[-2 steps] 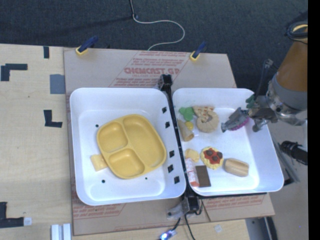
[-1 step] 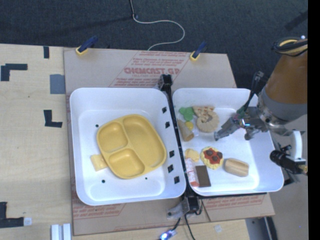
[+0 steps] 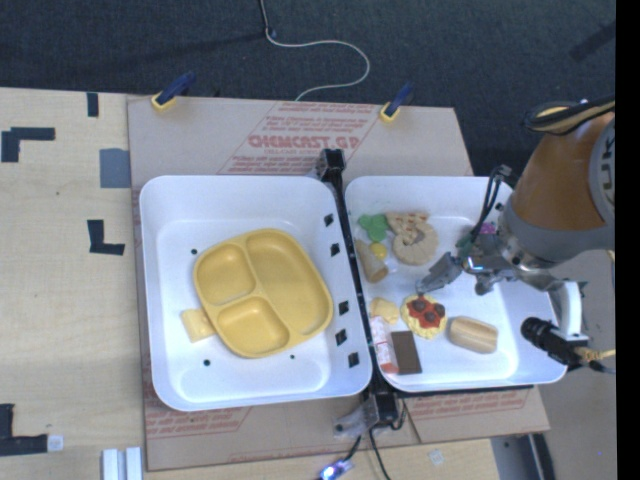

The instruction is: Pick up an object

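The right bin (image 3: 500, 193) holds several toy foods: a green piece (image 3: 372, 226), a tan cookie-like piece (image 3: 412, 236), a small tan piece (image 3: 374, 262), a yellow round with red topping (image 3: 425, 315), a bread roll (image 3: 472, 334) and a brown bar (image 3: 405, 352). My gripper (image 3: 457, 284) hangs over the middle of this bin, just right of and above the yellow round. Its fingers are spread open with nothing between them. The left fingertip (image 3: 428, 285) is close to the yellow round's upper edge.
The left bin (image 3: 160, 218) holds a yellow divided plate (image 3: 263, 290) and a yellow wedge (image 3: 197, 323) at its lower left. A black divider (image 3: 345, 258) runs between the bins. The arm's grey and orange body (image 3: 560, 198) covers the right bin's right side.
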Controlling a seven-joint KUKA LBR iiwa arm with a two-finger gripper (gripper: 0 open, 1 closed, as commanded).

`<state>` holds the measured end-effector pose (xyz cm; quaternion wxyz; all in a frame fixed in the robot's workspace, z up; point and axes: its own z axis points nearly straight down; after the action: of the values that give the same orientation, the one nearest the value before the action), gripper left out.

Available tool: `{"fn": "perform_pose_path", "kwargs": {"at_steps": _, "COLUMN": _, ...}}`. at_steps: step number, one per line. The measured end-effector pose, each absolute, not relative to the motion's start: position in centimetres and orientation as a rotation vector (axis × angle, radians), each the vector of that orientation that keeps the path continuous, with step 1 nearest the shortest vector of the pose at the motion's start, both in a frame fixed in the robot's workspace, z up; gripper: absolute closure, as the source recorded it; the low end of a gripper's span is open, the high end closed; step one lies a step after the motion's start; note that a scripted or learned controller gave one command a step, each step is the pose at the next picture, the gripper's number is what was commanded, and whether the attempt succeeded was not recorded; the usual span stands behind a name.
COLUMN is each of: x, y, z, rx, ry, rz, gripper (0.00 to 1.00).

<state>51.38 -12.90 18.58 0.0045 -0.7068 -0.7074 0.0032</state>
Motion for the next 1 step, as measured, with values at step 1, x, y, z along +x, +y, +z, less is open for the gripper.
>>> {"fn": "perform_pose_path", "kwargs": {"at_steps": 1, "x": 51.85, "y": -11.98, "z": 13.0, "rx": -2.212, "ry": -2.215, "rz": 0.01, "gripper": 0.0}}
